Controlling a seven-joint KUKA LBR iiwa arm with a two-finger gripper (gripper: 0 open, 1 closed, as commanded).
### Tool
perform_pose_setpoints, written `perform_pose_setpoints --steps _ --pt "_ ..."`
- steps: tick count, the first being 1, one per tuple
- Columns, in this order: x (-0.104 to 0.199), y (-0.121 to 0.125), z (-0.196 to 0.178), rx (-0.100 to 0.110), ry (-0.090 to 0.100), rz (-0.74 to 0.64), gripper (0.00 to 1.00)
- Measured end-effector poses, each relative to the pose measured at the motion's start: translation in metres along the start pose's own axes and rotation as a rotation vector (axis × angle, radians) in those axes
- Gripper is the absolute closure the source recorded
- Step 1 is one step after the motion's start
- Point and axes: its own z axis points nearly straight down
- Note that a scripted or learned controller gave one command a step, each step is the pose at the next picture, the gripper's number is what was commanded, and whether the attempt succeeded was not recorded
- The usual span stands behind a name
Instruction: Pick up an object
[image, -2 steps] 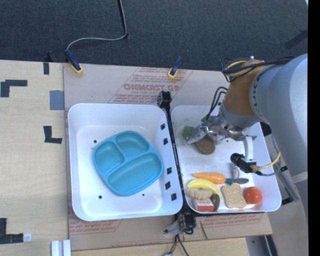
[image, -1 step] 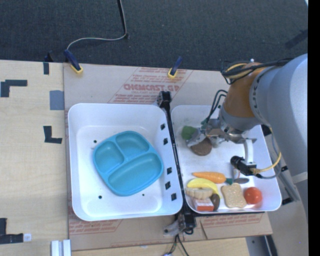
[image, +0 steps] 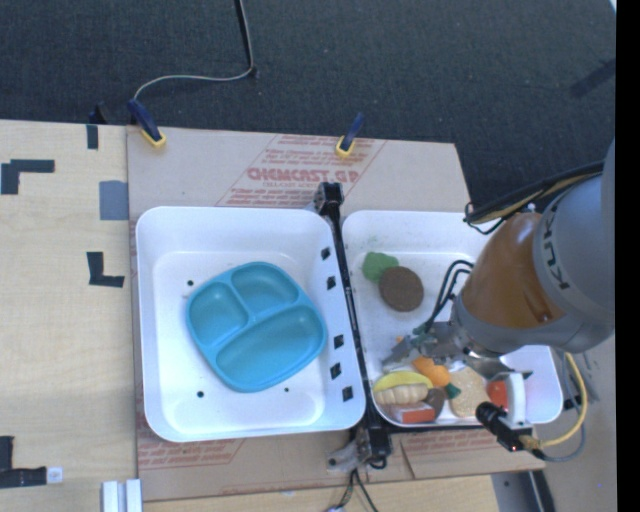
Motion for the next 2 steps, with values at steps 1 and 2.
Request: perform_pose_setpoints --steps 1,2 --pt "-0.001 0.002 -0.010 -0.005 -0.002 0.001 1.00" --pt "0.058 0.070 -0.099 -0.001 0.000 -0.003 1.00"
